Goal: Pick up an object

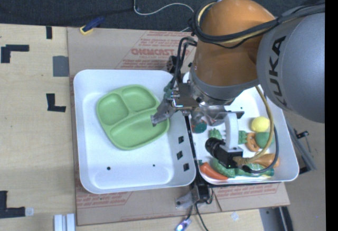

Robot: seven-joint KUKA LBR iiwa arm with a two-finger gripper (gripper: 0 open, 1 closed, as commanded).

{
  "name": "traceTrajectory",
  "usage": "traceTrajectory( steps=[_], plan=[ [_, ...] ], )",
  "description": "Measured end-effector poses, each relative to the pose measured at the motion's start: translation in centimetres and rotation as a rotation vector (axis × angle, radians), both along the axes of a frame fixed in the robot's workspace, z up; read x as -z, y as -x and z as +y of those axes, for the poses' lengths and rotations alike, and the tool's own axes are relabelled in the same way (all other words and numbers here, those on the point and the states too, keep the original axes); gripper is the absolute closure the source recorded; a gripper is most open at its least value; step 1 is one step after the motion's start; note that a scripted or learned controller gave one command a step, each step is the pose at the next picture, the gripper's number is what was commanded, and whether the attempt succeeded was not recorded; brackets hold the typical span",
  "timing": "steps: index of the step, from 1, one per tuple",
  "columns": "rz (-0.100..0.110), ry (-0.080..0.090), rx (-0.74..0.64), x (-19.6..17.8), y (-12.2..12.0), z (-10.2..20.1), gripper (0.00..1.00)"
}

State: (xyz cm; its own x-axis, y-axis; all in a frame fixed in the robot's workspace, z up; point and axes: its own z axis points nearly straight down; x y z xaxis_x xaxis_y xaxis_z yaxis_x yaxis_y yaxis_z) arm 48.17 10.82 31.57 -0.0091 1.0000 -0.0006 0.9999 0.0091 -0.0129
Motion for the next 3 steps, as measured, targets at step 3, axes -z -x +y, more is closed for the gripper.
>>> traceTrajectory(
  steps=[3],
  plan=[
    [-0.008,0.0,0.001,-14.7,-6.1,13.0,0.0]
  ],
)
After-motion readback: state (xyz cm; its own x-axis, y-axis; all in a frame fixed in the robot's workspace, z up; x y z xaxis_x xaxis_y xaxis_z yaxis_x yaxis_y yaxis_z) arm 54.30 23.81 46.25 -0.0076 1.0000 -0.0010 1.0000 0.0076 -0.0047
